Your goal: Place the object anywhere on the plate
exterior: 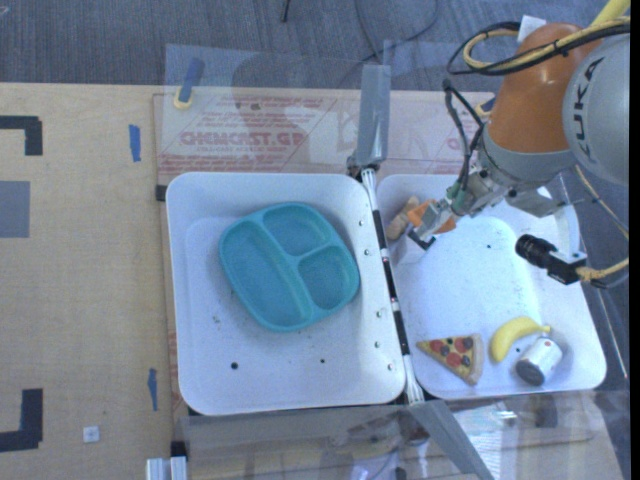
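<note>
A teal three-compartment plate [290, 265] lies in the left white bin [200, 368], turned at a slight angle. My gripper [427, 224] hangs low over the far left corner of the right bin [470, 278], pointing down and left. A small tan and orange object [403, 216] sits right at the gripper's tip, against the wall between the bins. Whether it is held or only touched cannot be made out. A pizza slice [452, 354], a yellow banana [515, 334] and a small grey-white cylinder [537, 360] lie at the right bin's near edge.
The divider wall [385, 278] between the two bins runs just left of the gripper. A black cable fitting [543, 254] sticks out from the arm over the right bin. The orange-banded wrist [540, 88] looms above the far right corner.
</note>
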Robot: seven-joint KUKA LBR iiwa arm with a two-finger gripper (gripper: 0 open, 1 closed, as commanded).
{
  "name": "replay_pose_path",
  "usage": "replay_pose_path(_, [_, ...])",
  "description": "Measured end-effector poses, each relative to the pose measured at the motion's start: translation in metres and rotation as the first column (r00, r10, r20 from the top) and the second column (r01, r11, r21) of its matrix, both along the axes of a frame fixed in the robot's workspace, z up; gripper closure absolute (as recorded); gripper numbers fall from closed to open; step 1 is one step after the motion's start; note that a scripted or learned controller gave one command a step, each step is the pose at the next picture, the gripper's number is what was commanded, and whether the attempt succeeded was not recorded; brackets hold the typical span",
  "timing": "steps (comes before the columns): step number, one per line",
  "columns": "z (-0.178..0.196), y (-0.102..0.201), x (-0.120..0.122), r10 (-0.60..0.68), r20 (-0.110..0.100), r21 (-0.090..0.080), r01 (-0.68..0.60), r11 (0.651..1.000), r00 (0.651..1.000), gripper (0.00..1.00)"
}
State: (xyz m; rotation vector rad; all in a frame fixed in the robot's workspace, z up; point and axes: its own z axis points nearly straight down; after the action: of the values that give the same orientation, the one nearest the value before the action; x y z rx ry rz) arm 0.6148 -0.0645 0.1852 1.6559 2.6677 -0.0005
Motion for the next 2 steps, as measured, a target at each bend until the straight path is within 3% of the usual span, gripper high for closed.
replay_pose_path(1, [0.0,0.089,0.003,0.029,0.001,0.001,-0.029,1.0,1.0,1.0])
replay_pose_path(2, [0.0,0.125,0.024,0.406,0.005,-0.001,-0.406,0.914,0.914,1.0])
